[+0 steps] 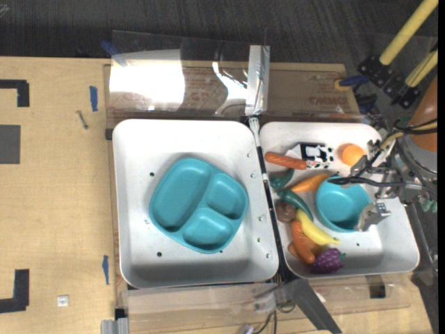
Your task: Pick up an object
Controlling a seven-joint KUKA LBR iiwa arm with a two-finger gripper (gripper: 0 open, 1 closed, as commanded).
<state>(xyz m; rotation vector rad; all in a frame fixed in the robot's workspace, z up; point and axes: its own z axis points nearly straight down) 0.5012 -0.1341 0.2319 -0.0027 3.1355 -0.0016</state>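
A: What crowds the right white bin (400,252)?
B: Nearest, purple plastic grapes (328,259), then a yellow banana (314,229) and a round teal bowl (341,205); farther back, an orange ball (352,153)

A: The gripper (373,214)?
B: Beside the bowl's right rim; grip unclear, nothing visibly held. The left bin (132,186) holds a teal divided plate (199,204)

Wooden bench (49,207) carries black tape marks at its left edge (15,92) and short blue tape strips (93,98), a clear plastic sheet (188,82) lies behind the bins, dark carpet (208,9) beyond, yellow poles (416,21) stand at upper right.
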